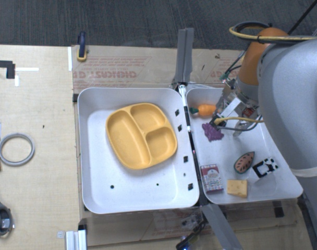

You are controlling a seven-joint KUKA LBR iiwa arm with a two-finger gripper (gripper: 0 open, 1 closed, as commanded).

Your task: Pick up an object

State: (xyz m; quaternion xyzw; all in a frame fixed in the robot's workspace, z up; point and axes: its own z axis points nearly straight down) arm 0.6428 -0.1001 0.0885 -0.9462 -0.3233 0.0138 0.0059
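Gripper [219, 120] low in the far part of the right bin [283, 186], reached in from the right, tip between the orange carrot-like toy [205, 109] on its far-left side and the purple grape cluster [212, 132] just near of it. Jaw state impossible to tell — tip hidden among cable and bracket, nothing visibly held.

Likely targets: carrot or grapes, both close against the bin's left wall. Risks from here, as a guess:

- Closing between the two items and catching neither, or nudging the carrot into the far-left corner.
- Clipping the wall or the divider between the bins, given so little room on that side.
- Yellow cable [241, 120] looping by the tip — possible snag on the grapes.
- Soft, lumpy grape cluster slipping out on the lift.

Well apart, toward the near side: red card box [211, 177], yellow cheese wedge [238, 187], dark oval piece [244, 162], black-and-white block [265, 167]. Left bin [96, 191] with the yellow divided plate [142, 135], not involved.
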